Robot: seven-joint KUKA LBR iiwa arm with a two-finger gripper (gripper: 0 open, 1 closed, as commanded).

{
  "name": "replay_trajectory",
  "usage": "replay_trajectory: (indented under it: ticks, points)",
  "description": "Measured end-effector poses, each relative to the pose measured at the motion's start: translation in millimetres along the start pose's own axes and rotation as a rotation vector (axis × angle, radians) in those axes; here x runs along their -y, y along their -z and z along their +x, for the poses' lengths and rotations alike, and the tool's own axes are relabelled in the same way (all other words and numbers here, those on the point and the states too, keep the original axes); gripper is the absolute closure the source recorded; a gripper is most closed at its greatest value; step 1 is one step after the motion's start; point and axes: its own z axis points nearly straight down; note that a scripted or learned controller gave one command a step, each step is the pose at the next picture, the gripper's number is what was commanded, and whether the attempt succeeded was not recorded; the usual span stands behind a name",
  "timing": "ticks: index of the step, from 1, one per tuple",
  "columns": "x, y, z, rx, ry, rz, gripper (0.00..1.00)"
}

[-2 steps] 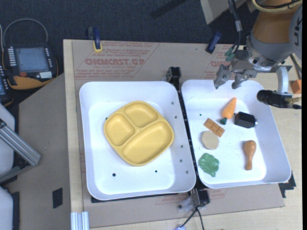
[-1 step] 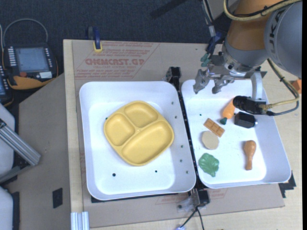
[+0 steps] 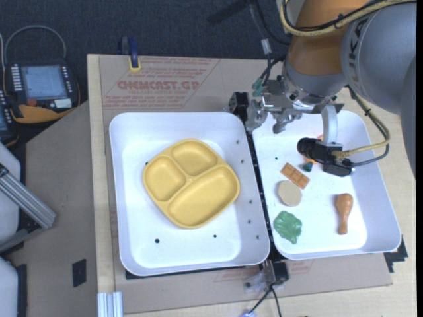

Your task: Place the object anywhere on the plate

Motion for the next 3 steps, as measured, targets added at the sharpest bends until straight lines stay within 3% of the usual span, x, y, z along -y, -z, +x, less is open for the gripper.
replay_trajectory:
  ticks: [1, 2, 3]
  points:
    - [3.7, -2.1, 57.4, 0.001, 0.000, -0.001, 1.00]
    - [13.8, -26.7, 104.2, 0.001, -0.001, 0.003, 1.00]
    - [13.0, -25.3, 101.8, 0.002, -0.004, 0.000, 0.00]
